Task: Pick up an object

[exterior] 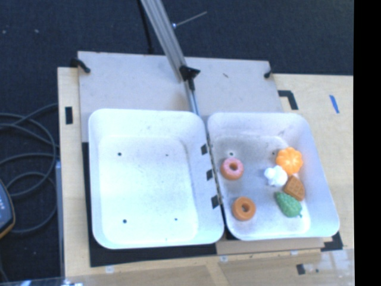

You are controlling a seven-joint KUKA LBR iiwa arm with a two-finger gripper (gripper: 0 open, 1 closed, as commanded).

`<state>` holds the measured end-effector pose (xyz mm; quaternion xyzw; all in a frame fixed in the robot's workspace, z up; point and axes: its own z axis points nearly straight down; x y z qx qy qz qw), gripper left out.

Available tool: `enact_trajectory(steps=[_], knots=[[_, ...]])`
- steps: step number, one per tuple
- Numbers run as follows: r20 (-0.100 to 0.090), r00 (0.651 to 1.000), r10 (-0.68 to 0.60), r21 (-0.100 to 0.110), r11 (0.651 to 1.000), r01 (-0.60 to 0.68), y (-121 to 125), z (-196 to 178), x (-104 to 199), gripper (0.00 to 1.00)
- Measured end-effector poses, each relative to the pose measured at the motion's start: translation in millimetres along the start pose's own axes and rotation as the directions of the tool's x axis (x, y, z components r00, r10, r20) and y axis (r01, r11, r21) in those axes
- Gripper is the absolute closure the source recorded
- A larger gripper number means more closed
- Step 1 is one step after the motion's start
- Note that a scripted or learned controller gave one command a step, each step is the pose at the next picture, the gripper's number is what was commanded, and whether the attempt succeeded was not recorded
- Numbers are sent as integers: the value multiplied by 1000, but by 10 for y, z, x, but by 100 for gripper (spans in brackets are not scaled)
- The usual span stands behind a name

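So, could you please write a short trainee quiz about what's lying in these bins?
1. True or false: the pink donut lies in the right bin.
2. Which item touches the white piece? A) brown donut B) orange pumpkin C) green piece
3. Fill in: the brown donut lies nearer the ___ bin than the green piece does.

Key: 1 true; 2 B; 3 left.
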<state>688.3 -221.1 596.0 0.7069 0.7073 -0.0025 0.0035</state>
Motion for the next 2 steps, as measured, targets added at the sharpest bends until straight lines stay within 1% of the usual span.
enact_trajectory(steps=[2], knots=[[1,1000,-1,1,1000,1,0,-199,-3,100]])
